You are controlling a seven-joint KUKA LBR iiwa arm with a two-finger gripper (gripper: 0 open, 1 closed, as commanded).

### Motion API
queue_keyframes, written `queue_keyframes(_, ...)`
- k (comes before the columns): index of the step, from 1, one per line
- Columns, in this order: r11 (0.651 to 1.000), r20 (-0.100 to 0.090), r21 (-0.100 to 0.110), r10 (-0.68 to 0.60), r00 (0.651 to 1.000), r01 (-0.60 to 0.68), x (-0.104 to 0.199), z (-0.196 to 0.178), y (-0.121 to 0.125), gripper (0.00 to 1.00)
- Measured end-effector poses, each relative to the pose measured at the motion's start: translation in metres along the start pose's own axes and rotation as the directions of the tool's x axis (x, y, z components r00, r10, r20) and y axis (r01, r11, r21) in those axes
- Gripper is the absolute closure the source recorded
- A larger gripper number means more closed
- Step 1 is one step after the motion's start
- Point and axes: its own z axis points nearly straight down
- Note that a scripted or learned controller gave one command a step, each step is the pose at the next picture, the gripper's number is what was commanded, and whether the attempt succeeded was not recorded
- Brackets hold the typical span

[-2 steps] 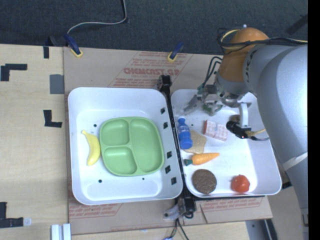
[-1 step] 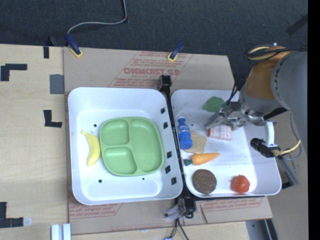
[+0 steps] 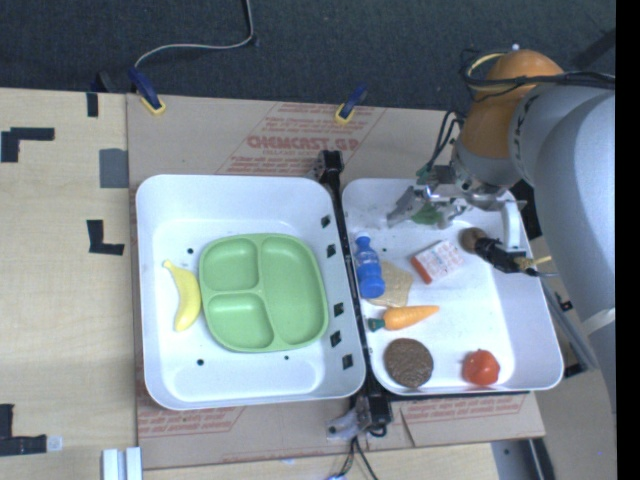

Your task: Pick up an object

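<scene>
I am judging the small packet (image 3: 438, 261) to be light, thin and a little crinkly, likely to slide on the smooth floor of the bin (image 3: 500, 308) if I am pushing on it from one side, so I am thinking of taking it across its short width, coming straight down and pinching both long edges at once. It is looking like a flat red-and-white rectangle, lying slightly askew in the far half of the right-hand bin, toward that bin's right wall. My pincer (image 3: 428, 204) is hanging just beyond it, close to the bin's far edge and over bare white floor, apart from the packet; I cannot tell whether it is released or clenched, and nothing is showing in its grip. A pale flat slice (image 3: 399, 284) is lying just beside the packet, with a blue bottle (image 3: 368, 268) along the bin's left wall. A carrot (image 3: 410, 316) is lying nearer the middle, and a brown disc (image 3: 408, 361) and a tomato (image 3: 481, 367) are sitting by the near edge. In the other bin (image 3: 170, 208) a green divided plate (image 3: 265, 293) is resting with a banana (image 3: 186, 296) beside it.
</scene>
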Motion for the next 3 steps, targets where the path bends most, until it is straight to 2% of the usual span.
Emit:
queue_keyframes(1, 1.000, 0.002, -0.002, 0.002, 1.000, -0.002, -0.007, 0.012, -0.068, 0.00)
queue_keyframes(2, 1.000, 0.004, -0.005, 0.002, 1.000, -0.002, -0.007, 0.002, -0.067, 1.00)
queue_keyframes(3, 1.000, -0.001, -0.001, -0.001, 1.000, 0.001, 0.079, -0.086, -0.066, 1.00)
